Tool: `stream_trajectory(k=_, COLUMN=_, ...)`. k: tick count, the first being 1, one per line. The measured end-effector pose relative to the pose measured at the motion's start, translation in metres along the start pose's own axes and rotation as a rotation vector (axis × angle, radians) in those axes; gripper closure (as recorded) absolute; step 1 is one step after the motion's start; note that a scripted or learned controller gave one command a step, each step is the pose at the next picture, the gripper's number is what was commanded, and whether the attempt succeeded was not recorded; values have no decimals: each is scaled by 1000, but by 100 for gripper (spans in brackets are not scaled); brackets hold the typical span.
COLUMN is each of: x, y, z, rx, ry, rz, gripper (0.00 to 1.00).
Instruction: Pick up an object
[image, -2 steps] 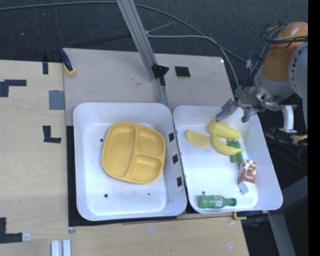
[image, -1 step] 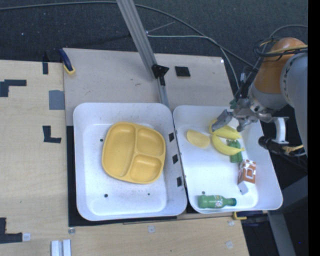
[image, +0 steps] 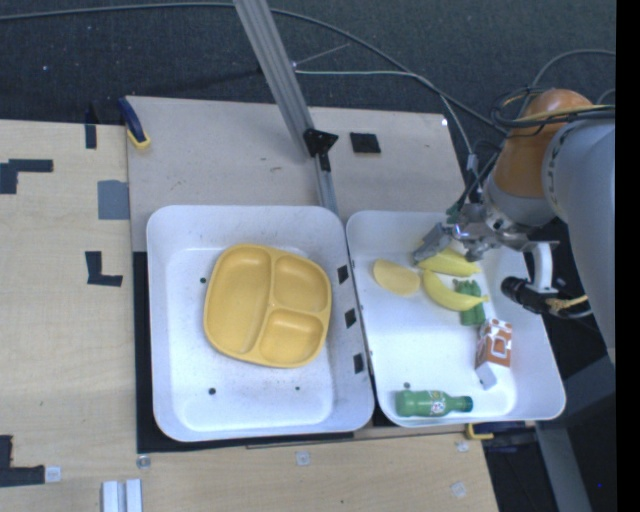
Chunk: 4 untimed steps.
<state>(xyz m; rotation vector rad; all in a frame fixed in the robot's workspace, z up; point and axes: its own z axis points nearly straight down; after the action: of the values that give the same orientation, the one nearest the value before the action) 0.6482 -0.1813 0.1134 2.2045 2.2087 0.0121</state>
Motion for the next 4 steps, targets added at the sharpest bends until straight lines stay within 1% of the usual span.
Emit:
stream_trajectory(k=1, x=-2, y=2, z=6, rx=-2, ry=-3, rz=0, gripper=0)
stream_trajectory(k=2, x=-1, y=5, z=-6, rx=-10, ry=-5, rz=-3, gripper=100)
stream_trajectory(k=3, x=-4, y=6, z=-49, rx=18, ry=9, rz=0, gripper=100)
stream_trajectory(k=4, x=-11, y=5, z=-110, rx=16, ry=8, rz=1, gripper=100)
